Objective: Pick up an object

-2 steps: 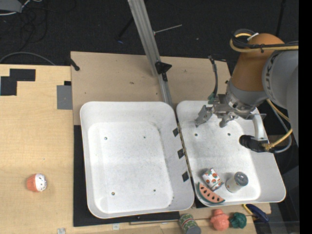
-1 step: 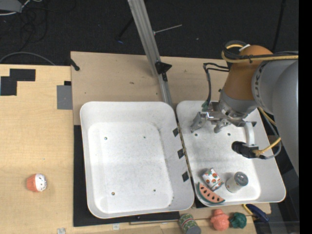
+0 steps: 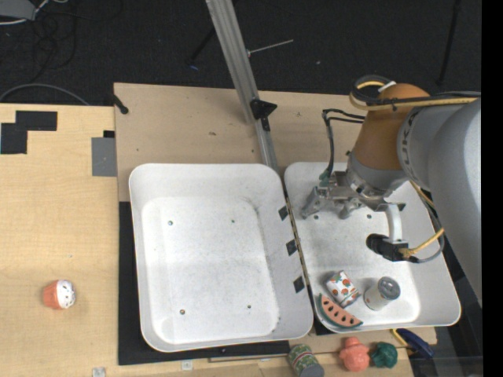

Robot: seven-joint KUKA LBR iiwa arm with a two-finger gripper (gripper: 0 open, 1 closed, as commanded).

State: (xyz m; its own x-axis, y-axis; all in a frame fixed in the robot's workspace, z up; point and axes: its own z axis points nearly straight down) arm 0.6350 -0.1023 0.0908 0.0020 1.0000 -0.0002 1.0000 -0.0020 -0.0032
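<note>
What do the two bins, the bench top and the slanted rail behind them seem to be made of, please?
The left bin and right bin: probably moulded plastic, matte white, with rounded corners and speckled floors. The bench top: pale wood or laminate, judging by faint grain; which one is unclear. The slanted rail: likely aluminium extrusion, grey with a dull metallic sheen and lengthwise grooves.

Left bin (image 3: 206,203) lies open; toys crowd right bin's (image 3: 436,309) near corner.

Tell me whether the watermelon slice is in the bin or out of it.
In. The watermelon slice lies flat inside the right bin, against its front rim.
</note>
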